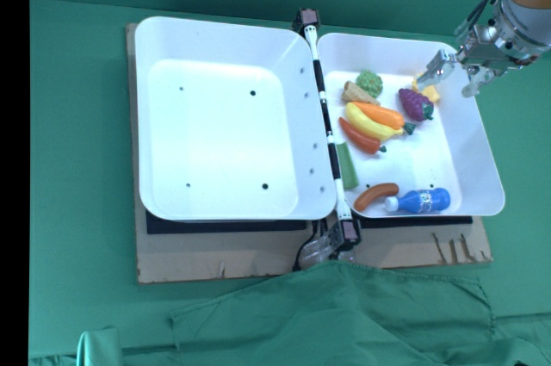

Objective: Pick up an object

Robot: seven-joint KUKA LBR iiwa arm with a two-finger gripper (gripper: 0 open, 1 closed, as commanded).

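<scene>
No legible text

A white label is carried on the blue bottle (pixel 420 201) near the front edge of the right bin (pixel 482 183), but its print is too small to be read; no other writing, number or sign can be made out.

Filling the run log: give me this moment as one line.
arm: over right bin far corner | gripper: open, holds nothing | nearest: yellow piece, grapes | bottle: near edge | left bin: no items
</scene>
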